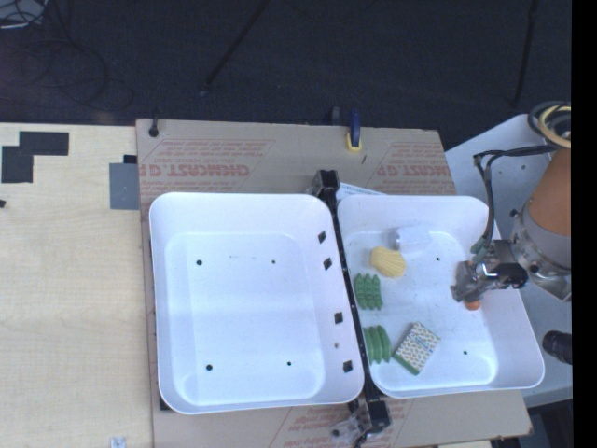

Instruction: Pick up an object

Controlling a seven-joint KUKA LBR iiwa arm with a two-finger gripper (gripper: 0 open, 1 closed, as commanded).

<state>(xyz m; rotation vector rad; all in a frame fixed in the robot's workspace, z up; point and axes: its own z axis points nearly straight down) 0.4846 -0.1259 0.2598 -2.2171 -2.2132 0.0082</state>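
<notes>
One hand over right bin

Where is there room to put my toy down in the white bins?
The left bin has its whole floor bare, wall to wall. In the right bin, things crowd the left side: yellow piece, two green pieces, patterned block. The gripper hangs over its right part. A bare patch lies along the front wall, right of the block.

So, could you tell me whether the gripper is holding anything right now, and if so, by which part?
It cannot be told. The gripper is over the right side of the right bin, and a small orange bit at its tip is too unclear to identify.
</notes>
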